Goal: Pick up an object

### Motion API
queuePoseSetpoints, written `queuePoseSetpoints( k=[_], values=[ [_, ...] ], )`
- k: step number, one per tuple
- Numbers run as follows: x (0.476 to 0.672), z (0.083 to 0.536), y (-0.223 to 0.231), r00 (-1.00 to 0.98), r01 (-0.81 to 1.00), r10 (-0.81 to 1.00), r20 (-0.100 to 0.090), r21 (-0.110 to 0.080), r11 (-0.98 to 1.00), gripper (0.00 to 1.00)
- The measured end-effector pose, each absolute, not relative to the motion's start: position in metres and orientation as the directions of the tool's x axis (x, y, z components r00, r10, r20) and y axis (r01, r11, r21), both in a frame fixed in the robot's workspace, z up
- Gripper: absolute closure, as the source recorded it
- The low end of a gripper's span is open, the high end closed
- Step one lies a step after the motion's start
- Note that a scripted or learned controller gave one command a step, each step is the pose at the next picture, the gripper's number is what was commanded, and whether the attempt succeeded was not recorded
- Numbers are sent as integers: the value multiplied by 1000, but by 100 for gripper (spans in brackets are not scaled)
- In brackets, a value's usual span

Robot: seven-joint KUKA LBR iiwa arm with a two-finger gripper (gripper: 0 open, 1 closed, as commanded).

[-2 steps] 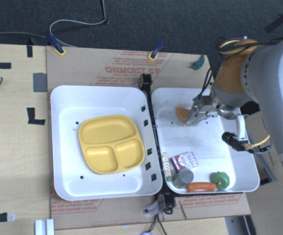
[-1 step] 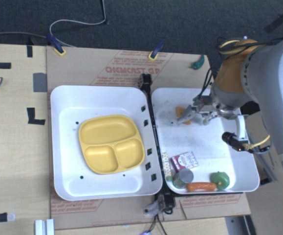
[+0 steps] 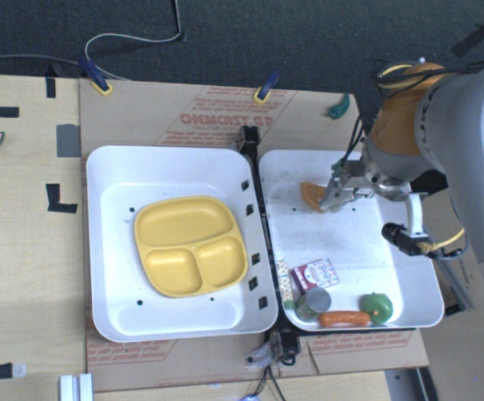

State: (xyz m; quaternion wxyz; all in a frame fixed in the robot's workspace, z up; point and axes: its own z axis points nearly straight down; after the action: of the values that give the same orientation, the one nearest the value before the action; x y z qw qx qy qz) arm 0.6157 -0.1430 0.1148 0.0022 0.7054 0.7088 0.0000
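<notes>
Dark cloth backs a wooden bench (image 3: 24,249) carrying two white bins: the left bin (image 3: 108,249) holds a yellow divided tray (image 3: 191,245) at its centre, and the right bin (image 3: 417,295) holds an orange-brown piece (image 3: 312,195) at its 11 o'clock, with a patterned packet (image 3: 315,272), a grey can (image 3: 313,304), a red sausage-like item (image 3: 344,317) and a green item (image 3: 377,306) clustered from 7 to 5 o'clock. The gripper (image 3: 333,200) sits low just beside the orange-brown piece at its 3 o'clock, and whether the jaws are wide, narrow or closed on it cannot be told from this slant. Judgement: a sound pick needs the jaws centred across the piece before lifting straight up, and the bare bin middle gives ample room, the far wall at 12 o'clock being the nearest edge.
</notes>
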Motion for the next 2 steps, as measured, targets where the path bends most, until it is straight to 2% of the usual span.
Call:
queuePoseSetpoints(
  k=[1,2],
  values=[
    [616,115,-143,-5,1000,1000,-3,3,5,0],
    [667,85,-102,-3,1000,1000,0,2,3,0]
  ],
)
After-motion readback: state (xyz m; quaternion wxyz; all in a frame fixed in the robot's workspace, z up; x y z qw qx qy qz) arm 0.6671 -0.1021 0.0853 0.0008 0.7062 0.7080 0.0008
